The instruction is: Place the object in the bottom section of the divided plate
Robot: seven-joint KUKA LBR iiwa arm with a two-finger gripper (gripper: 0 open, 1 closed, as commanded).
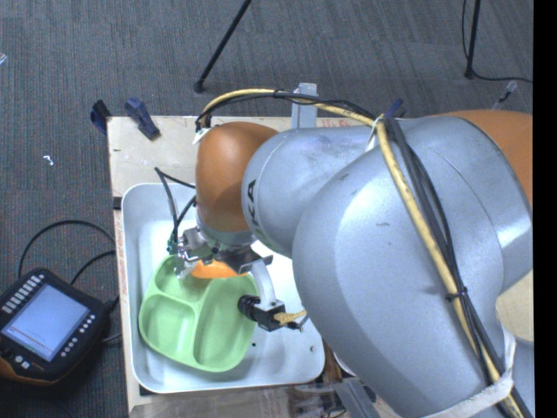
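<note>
White bin (139, 233) on bench (157, 151), dark carpet (104, 42), pendant (48, 320)

The grey arm (392, 259) reaches leftward, wrist bent down, gripper (211, 264) lowered.

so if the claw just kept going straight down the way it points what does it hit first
Most likely the orange object right beneath the claw, at the upper edge of the green divided plate. Depth is unclear from this slanted view, so it may already be touching.

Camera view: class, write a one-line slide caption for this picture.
Grey arm reaches over a green divided plate in a white bin, an orange object at the plate's upper edge.
</note>
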